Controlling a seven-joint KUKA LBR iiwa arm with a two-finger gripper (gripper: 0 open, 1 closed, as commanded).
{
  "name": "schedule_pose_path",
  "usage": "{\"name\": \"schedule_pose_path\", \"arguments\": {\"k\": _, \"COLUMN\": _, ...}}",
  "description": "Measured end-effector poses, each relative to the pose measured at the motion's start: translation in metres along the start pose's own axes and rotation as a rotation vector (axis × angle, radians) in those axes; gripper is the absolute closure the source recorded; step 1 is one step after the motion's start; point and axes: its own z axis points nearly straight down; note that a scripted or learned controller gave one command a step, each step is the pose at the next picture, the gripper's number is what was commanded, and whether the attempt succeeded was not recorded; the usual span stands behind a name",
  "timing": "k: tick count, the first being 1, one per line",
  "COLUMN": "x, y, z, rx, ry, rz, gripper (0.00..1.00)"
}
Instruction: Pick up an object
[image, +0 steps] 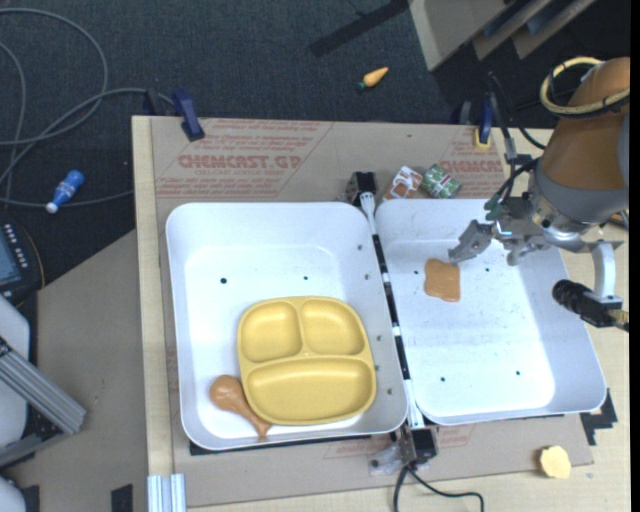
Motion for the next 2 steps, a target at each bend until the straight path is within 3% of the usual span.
{"name": "schedule_pose_path", "arguments": {"k": 1, "x": 0.010, "y": 0.030, "z": 0.117, "rx": 0.002, "ry": -0.001, "rz": 0.005, "gripper": 0.00}}
{"name": "schedule_pose_path", "arguments": {"k": 2, "x": 0.009, "y": 0.033, "z": 0.099, "rx": -0.007, "ry": -0.003, "rz": 0.007, "gripper": 1.00}}
